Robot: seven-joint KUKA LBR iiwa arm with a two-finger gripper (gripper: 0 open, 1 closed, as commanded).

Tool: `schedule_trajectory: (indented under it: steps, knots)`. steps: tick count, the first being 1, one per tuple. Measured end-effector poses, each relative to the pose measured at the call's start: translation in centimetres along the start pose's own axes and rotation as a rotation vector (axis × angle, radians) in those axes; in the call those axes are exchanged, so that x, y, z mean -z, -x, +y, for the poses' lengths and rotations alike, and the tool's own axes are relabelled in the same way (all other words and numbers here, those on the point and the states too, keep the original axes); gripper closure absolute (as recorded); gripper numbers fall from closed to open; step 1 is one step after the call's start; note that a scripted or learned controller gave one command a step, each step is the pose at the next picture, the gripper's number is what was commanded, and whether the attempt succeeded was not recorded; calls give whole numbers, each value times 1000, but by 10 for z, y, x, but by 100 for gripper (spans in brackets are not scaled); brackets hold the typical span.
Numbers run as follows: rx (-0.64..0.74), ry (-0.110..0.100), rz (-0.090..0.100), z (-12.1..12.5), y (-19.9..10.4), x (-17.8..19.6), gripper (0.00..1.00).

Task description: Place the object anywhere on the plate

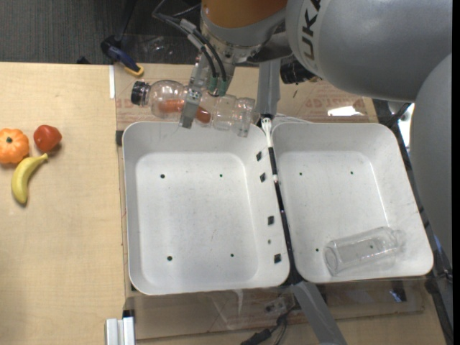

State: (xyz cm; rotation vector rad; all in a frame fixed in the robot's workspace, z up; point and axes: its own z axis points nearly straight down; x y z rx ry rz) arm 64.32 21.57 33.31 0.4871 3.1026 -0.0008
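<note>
- I am hanging my two-finger gripper (190,110) just past the far rim of the left shallow white bin (144,214), low over a clear plastic bottle with something reddish inside (172,99) that is lying on its side on the bench behind that bin.
- I am not able to tell from this slant whether my gripper is grasping anything.
- I am seeing no plate, so I am judging the bottle beneath me to be the likely object, and the grasp not yet secured.
- To do this well, I am thinking I should be straddling the bottle across its width near the middle, since a smooth round body will be rolling away from a glancing touch.
- The bottle is looking transparent and glossy, dark cap pointing away from the right white bin (402,164).
- Another clear plastic container (361,249) is lying on its side in the right bin's near corner.
</note>
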Motion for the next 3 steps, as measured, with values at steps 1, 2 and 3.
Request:
schedule_trajectory:
  steps: [1,2,3]
  knots:
    - [149,1,-2,0,7,-2,100]
    - [211,1,-3,-13,13,26,100]
    - [126,-1,3,7,-22,-57,100]
